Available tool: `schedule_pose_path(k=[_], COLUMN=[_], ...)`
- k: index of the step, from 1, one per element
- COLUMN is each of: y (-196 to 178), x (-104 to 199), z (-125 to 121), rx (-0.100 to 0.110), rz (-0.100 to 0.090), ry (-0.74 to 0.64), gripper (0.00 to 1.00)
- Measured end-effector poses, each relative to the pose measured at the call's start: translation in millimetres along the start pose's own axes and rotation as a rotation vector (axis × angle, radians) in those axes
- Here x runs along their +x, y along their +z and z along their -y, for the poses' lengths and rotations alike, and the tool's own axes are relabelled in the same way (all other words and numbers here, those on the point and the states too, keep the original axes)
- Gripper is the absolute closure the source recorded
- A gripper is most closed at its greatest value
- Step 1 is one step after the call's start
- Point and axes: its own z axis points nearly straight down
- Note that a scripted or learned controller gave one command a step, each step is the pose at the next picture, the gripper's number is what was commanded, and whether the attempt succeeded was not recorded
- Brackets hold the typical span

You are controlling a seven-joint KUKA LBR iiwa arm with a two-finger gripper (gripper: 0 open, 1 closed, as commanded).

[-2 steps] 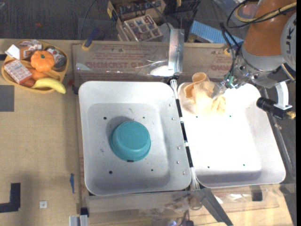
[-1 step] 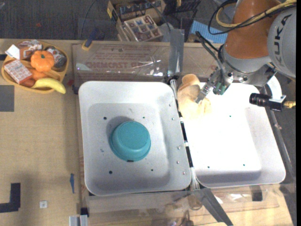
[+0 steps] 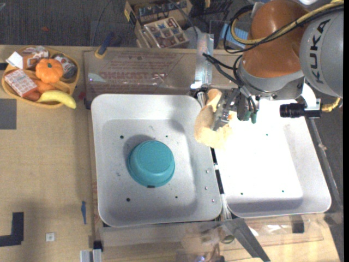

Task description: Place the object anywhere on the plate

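A wooden counter seen from above at a slant carries 2 shallow white bins side by side. The left bin holds a round teal plate, which looks like an upturned dish and sits a little left of the bin's middle, well apart from every wall. The right bin shows bare white floor with a few small dark specks. A grey arm with a wide orange band reaches in from the right, and its hand hangs over the seam where the 2 bins meet, near their far corners. A pale yellowish, soft-looking object sits right at the hand, blurred, over the inner rim of the left bin and well apart from the plate, up and to its right. The object appears pinched between the fingers of the hand, though the blur makes the grip hard to read. At the far left of the counter stands a yellow bowl of toy food with a banana and a small orange pumpkin. A clear plastic sheet lies behind the left bin.
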Motion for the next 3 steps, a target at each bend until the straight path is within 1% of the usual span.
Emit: schedule_pose_path(k=[1, 2, 3], y=[12, 12, 5], x=[27, 62, 91], z=[-44, -94, -131], rx=[-0.001, 0.0, 0.0], rz=[0.0, -0.001, 0.0], ry=[-0.297, -0.303, -0.303], gripper=[1.0, 1.0, 1.0])
